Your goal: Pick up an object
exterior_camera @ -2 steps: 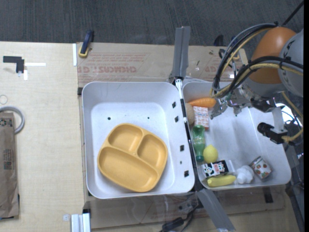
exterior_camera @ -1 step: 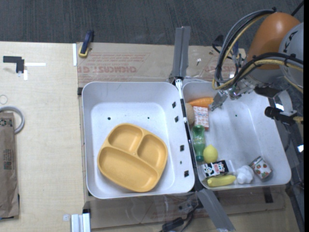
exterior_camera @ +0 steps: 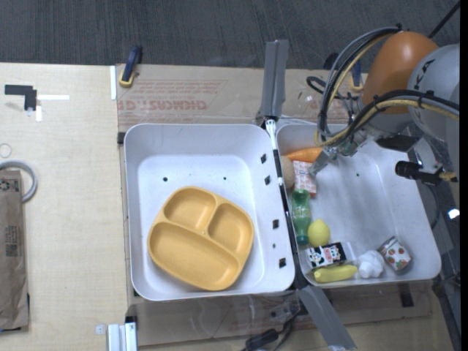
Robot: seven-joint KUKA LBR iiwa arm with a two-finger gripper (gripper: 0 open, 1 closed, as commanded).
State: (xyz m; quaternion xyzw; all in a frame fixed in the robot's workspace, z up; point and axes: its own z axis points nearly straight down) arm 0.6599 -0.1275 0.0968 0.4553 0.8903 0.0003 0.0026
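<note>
Where arm dips into right bin, hand near carrot; grip unclear.

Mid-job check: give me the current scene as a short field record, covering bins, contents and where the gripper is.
left bin: holds a yellow divided plate
right bin: carrot, snack packet, green bottle, lemon, small carton, banana, white ball, small can
gripper: over the right bin's far left part, beside the carrot and snack packet
fingers: cannot tell
held: nothing seen
</note>
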